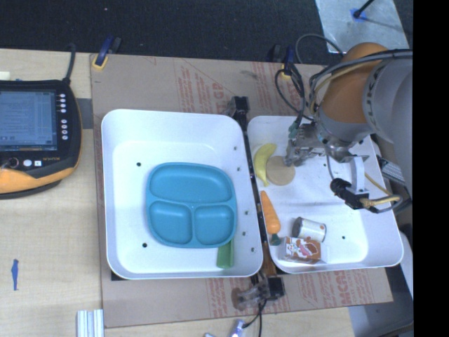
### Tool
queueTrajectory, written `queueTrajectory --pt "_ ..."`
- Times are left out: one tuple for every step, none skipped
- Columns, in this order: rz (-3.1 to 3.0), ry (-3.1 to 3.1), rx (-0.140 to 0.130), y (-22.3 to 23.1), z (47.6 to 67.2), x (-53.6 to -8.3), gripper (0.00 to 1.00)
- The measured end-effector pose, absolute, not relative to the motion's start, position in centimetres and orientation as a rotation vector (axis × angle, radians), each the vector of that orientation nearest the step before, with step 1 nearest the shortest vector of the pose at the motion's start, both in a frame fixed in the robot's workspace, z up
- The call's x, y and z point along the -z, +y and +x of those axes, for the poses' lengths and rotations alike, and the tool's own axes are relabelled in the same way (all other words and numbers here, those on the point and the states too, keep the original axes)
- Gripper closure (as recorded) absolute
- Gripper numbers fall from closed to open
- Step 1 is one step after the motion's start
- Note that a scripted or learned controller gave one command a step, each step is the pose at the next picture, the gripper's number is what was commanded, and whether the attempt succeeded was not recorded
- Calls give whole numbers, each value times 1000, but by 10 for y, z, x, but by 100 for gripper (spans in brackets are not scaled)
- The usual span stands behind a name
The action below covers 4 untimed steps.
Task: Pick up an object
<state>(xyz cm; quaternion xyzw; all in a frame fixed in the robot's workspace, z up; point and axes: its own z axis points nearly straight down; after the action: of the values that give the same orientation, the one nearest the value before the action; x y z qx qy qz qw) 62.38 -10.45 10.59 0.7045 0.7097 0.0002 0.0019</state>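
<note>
Where the arm (365,90) reaches in over the right bin (351,251), the gripper (300,149) is seen lowered into the bin's upper left part. Whether the jaws are open or closed cannot be told, since they are too small and dark against the cabling around them. Nothing is seen held between them.

Positions are recorded relative to the right bin. A yellow banana (264,161) is found against its left wall, in the upper part. A tan round object (282,173) is noted just beside the banana, touching or nearly touching it, directly below the gripper. An orange carrot (270,213) is laid along the left wall, lower down, with its green end toward the bin's near corner. A small can (309,228) is seen lying on its side near the lower middle. A red and white packet (303,250) is found just below the can, by the near wall.

To the left of the right bin, touching it along one edge, the left bin (119,139) is placed. A blue divided plate (191,203) is held in it, and a green item (225,255) is seen at the plate's lower right corner. Well to the left of both bins, a control pendant (35,135) with a lit screen is laid on the surface (49,258).
</note>
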Motion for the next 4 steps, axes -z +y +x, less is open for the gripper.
queueTrajectory --pt "2218 2228 4 -80 561 -193 100" --pt "2220 2228 6 -80 561 -192 0" --pt "2215 2226 5 -96 611 -92 0" --pt "2213 2230 9 -96 610 -102 100"
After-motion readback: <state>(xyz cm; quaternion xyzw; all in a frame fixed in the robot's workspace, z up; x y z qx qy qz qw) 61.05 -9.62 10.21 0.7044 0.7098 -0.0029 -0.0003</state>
